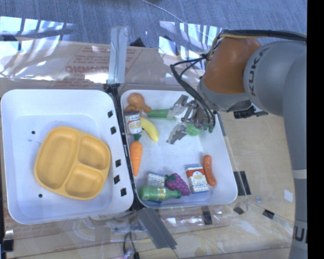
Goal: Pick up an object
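Where toys lie, gripper [176, 121] spread wide

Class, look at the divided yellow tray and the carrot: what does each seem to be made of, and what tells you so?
Yellow tray: probably moulded plastic, smooth, slightly glossy; its rounded compartment walls and even colour suggest this.
Carrot: likely toy plastic or rubber; uniform orange, smooth skin, tidy green cap. The view is too coarse to tell which.

A grey KUKA arm [275, 80], its maker's name lettered in dark capitals on the rounded casing, carries a glossy orange band [229, 63] above the wrist; black cables [190, 63] loop past it toward a silvery metal two-finger gripper [177, 122].
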